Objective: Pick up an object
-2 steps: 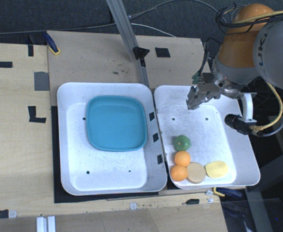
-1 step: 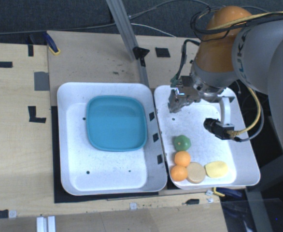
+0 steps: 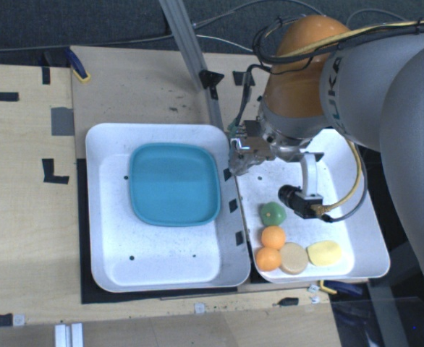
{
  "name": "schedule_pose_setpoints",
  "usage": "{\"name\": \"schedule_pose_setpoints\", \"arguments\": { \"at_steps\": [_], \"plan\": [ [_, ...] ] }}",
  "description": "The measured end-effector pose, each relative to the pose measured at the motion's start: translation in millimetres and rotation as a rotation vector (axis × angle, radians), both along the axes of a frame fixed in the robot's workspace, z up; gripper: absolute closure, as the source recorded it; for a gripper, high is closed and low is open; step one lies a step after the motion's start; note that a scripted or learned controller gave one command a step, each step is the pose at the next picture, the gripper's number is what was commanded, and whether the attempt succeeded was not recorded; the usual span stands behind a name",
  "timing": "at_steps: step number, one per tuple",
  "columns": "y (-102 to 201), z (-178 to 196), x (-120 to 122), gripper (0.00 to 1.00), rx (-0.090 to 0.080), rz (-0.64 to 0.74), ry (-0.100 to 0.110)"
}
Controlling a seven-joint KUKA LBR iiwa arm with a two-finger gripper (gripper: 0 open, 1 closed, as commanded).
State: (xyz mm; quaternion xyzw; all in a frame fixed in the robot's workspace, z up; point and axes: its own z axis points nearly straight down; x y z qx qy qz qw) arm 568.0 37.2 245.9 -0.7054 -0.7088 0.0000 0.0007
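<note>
My gripper (image 3: 239, 156) hangs over the far left corner of the right bin (image 3: 364, 262), close to the wall between the two bins. Nothing shows in it. Food-like pieces are clustered at the near end of the right bin: a green round piece (image 3: 273, 212), two orange balls (image 3: 273, 236) (image 3: 268, 259), a beige disc (image 3: 294, 258) and a yellow piece (image 3: 324, 252). The green piece lies nearest the gripper, a little toward the bench's front and to the right of it.
A blue square plate (image 3: 174, 183) lies in the left bin (image 3: 111, 266). A grey slanted pole (image 3: 190, 42) rises behind the bins. The arm's orange band (image 3: 306, 38) and a black cable fitting (image 3: 299, 201) hang over the right bin.
</note>
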Motion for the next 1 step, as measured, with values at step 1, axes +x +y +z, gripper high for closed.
{"name": "schedule_pose_setpoints", "arguments": {
  "at_steps": [1],
  "plan": [
    [44.8, -12.5, -2.8, 1.0, -0.001, -0.001, 0.001]
  ]
}}
